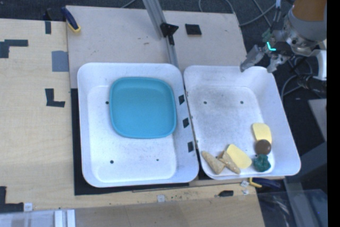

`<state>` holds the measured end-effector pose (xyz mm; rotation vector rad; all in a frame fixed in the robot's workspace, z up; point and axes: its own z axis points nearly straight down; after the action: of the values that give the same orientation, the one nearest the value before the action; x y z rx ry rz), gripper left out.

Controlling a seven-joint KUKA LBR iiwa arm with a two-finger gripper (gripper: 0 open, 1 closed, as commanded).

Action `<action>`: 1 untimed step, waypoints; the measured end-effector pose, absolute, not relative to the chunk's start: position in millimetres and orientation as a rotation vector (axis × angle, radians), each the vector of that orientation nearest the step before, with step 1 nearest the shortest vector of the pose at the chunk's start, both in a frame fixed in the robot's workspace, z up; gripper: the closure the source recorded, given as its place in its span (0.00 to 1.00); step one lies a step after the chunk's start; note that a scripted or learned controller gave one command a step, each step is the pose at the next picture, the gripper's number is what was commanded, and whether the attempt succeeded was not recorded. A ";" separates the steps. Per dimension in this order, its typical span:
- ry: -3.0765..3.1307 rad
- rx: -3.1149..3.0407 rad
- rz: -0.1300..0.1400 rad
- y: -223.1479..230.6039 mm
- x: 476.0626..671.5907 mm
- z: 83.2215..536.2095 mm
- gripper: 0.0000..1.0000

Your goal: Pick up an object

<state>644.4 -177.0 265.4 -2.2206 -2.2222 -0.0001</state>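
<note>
2 white bins: left bin (95,167) w/ 1 blue plate (142,107) at its centre; right bin (223,109) w/ 6 small items bunched at 5 o'clock: 2 yellow blocks (261,132) (237,157), 2 tan pieces (213,162) (230,165), 1 brown ball (262,146), 1 teal lump (261,164).

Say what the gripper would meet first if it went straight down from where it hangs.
Probably the back rim of the right bin, near its far corner; the gripper hangs about over it, though height is unclear.
</note>
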 end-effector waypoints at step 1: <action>-2.222 -2.221 0.000 -177.0 644.4 265.3 0.00</action>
<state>644.4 -177.0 265.3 -2.2206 -2.2221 0.0001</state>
